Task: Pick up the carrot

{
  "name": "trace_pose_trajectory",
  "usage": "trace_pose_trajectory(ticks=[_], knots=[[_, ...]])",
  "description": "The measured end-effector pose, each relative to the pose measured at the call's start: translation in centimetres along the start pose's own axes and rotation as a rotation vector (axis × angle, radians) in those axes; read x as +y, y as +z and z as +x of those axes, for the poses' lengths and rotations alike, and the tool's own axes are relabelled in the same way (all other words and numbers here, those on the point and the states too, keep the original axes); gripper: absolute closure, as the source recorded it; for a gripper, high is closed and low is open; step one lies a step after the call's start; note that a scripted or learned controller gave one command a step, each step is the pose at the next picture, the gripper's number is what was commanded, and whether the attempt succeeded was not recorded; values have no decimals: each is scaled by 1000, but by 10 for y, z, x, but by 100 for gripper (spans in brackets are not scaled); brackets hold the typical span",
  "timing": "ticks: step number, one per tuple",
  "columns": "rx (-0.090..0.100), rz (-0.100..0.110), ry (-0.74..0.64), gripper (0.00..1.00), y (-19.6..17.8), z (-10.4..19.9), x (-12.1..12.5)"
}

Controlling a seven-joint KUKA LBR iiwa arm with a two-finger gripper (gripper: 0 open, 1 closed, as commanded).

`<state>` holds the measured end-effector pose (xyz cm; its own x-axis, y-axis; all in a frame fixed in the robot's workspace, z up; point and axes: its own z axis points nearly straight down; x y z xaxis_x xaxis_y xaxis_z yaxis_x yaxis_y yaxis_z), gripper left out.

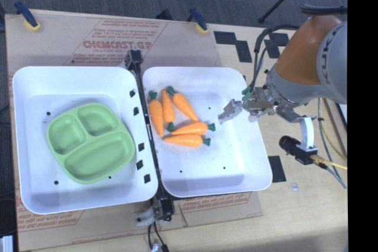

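Several orange carrots with green tops lie in a loose cluster in the left half of the right bin (236, 171). Two stand side by side near the divider (156, 116), one slants beside them (185, 105), and two lie crosswise lower down (186, 140). My gripper (229, 111) hangs over the right part of this bin, a short way right of the nearest carrot (192, 127) and apart from it. Nothing is held in it. The grey arm with its orange band (301, 59) reaches in from the right.
A green three-compartment plate (91, 141) lies in the left bin (35, 82). Black clips run along the divider (142, 127) between the bins. Cables and a black fitting (298, 149) hang off the arm right of the right bin.
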<state>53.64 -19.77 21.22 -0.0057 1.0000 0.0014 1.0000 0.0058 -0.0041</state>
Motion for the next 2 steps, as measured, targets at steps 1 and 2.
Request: trace_pose_trajectory(ticks=[1,2], knots=[[0,1,-2,0,121,45,41],[-1,3,-6,100,110,44,41]])
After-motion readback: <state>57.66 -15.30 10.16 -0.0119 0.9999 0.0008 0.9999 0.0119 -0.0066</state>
